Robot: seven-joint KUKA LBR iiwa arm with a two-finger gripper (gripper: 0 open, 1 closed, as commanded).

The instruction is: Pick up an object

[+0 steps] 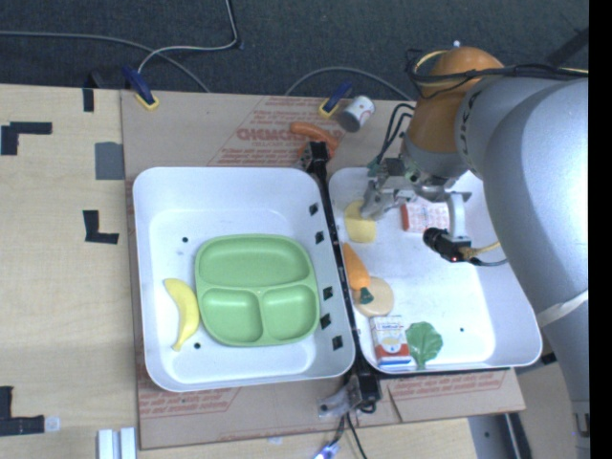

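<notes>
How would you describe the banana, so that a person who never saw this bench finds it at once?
Look in the left white bin, which holds a green divided tray. The banana lies just beside the tray's left edge, on the bin floor. It is the bin's one yellow, curved thing.

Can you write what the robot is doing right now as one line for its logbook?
gripper: low in right bin, over yellow block | grasp: unclear | left bin: green tray, banana

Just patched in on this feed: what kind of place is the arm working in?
Most likely a robotics lab test bench, not a kitchen: two white bins clamped to a board, toy food such as a banana beside a green tray, and loose cables behind.
</notes>
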